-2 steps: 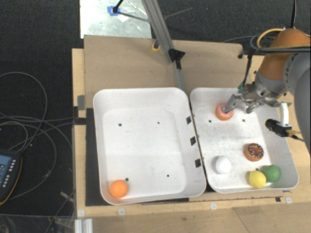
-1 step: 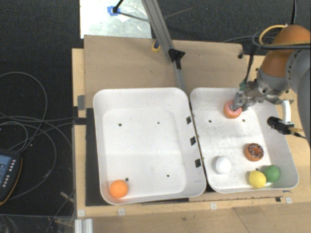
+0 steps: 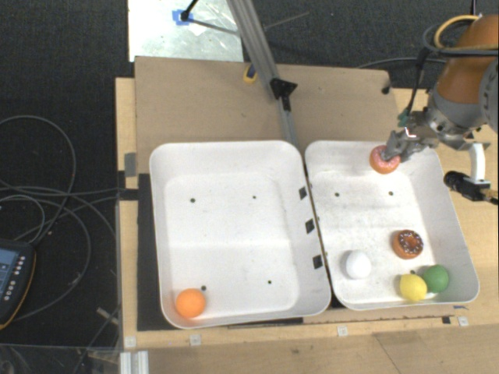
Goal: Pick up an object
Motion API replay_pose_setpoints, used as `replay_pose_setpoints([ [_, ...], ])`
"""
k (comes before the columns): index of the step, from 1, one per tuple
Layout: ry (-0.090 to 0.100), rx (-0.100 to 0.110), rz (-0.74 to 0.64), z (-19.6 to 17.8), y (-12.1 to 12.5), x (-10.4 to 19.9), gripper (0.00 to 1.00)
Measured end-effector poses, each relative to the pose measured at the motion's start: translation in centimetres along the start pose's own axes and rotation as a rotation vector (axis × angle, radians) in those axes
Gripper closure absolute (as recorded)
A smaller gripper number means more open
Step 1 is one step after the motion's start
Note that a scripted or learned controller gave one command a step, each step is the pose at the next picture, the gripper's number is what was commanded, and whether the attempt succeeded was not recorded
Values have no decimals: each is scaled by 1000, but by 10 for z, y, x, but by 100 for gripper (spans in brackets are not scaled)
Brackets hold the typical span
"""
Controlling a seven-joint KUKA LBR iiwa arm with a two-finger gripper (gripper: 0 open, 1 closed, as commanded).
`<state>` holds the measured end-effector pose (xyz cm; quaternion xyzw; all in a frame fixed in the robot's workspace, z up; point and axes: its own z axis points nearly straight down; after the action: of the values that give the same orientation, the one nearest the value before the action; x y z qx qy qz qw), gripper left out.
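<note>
A pink frosted doughnut (image 3: 383, 162) lies at the far edge of the right bin (image 3: 366, 209). My gripper (image 3: 396, 148) hangs directly over the doughnut's upper right side and looks to be touching it. Nearer the front of that bin are a chocolate doughnut (image 3: 407, 244), a white ball (image 3: 358, 265), a yellow lemon (image 3: 413, 287) and a green ball (image 3: 437, 278). An orange ball (image 3: 190, 303) rests in the front left corner of the left bin (image 3: 226, 209).
A grey camera pole (image 3: 257, 41) slants down to the bench just behind the seam between the bins. Black clips (image 3: 309, 225) mark the seam. Cables and a pendant (image 3: 12, 275) lie on the floor at the left.
</note>
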<state>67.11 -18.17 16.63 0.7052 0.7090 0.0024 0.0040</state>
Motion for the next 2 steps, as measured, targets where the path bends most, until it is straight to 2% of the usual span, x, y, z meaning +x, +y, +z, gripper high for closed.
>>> replay_pose_setpoints([
  [1,0,2,2,-52,-7,1,100],
  [2,1,5,1,-68,-6,1,100],
])
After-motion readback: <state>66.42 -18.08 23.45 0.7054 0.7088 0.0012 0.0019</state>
